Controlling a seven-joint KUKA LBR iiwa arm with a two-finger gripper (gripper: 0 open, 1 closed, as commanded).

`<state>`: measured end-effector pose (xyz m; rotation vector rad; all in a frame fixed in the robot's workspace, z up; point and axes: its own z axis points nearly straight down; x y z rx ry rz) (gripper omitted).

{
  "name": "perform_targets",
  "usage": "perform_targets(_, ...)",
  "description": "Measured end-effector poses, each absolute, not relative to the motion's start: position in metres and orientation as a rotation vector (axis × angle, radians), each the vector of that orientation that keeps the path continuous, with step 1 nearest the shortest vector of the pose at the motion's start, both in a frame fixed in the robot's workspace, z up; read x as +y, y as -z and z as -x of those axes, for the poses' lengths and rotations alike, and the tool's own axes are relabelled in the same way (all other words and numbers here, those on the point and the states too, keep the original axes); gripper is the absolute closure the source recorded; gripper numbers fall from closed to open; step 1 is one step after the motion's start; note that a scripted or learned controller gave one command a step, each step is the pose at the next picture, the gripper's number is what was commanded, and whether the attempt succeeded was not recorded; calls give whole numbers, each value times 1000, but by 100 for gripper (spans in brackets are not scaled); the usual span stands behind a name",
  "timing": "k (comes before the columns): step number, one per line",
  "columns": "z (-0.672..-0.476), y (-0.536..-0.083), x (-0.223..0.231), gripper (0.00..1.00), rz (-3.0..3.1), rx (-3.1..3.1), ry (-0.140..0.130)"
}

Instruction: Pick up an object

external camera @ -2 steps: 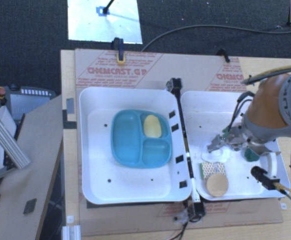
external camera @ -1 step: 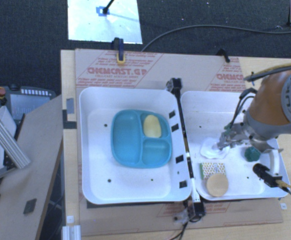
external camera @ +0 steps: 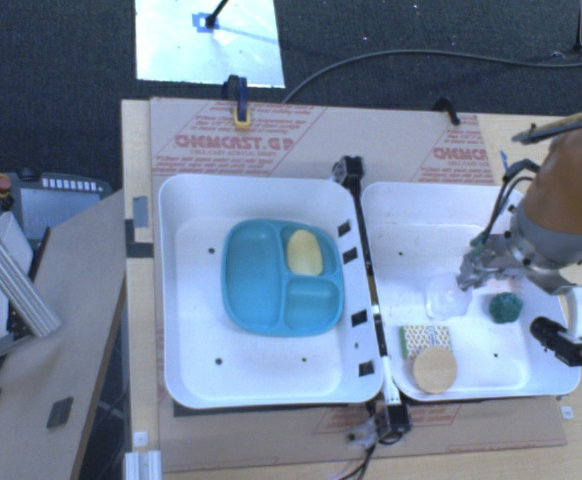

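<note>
The KUKA arm (external camera: 571, 198) reached in over the right-hand bin (external camera: 411, 218) on the counter (external camera: 311, 128), its pincer (external camera: 476, 271) low above the bin floor in what looked like the approach step of a pick, with nothing yet seen between its fingers. Whether the fingers stood apart or together could not be told from this slanted overhead view. Just beside the pincer, toward the near edge of the bin, lay a clear, glassy object, possibly an upturned cup (external camera: 446, 298), hard to make out against the white plastic. A small teal object (external camera: 505, 307) sat close on the arm's side, and a round wooden disc (external camera: 435, 369) rested against a patterned green card (external camera: 423, 338) nearer the front. In the left bin (external camera: 186, 268), a blue divided plate (external camera: 271, 278) carried a yellow item (external camera: 305, 252), well apart from the pincer. The next move likely called for a short shift and descent onto the nearest object before closing.
</note>
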<state>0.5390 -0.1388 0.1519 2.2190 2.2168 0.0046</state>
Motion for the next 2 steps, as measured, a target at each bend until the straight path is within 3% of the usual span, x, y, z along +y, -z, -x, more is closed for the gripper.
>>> perform_targets(2,-543,-224,-143,100,-2214,2223,-4)
